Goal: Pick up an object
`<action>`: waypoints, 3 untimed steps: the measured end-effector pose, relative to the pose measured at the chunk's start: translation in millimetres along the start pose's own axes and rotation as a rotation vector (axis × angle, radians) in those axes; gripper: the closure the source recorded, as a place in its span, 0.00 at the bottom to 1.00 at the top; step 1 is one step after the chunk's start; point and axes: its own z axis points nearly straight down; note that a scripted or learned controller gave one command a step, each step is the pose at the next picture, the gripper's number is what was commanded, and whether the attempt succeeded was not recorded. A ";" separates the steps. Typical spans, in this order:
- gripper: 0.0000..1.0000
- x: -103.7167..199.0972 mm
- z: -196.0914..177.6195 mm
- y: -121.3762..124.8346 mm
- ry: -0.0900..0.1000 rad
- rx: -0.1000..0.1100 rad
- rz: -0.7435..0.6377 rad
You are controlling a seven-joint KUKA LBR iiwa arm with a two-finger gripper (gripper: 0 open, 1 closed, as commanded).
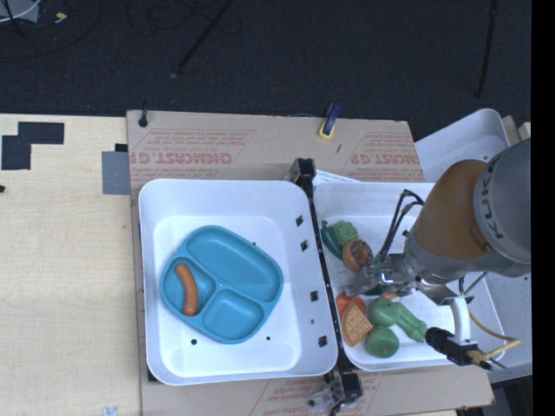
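Dark carpet-like floor (260,42), pale wooden bench (61,276), cardboard sheet (234,150).

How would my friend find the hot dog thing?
Look in the left white bin, where a blue divided plate sits. In the plate's leftmost compartment lies a small orange-brown sausage. The other toy foods are piled in the right bin.

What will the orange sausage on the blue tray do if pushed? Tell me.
The sausage looks rounded and smooth, so it would probably roll or slide. It lies in one compartment of the blue tray, whose ridges would likely stop it. It seems small, probably light.
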 end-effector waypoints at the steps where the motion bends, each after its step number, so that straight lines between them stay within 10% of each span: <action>1: 1.00 -1.5 -13.5 1.3 0.000 -0.005 0.007; 3: 1.00 0.0 -137.8 8.8 0.000 -0.004 -0.001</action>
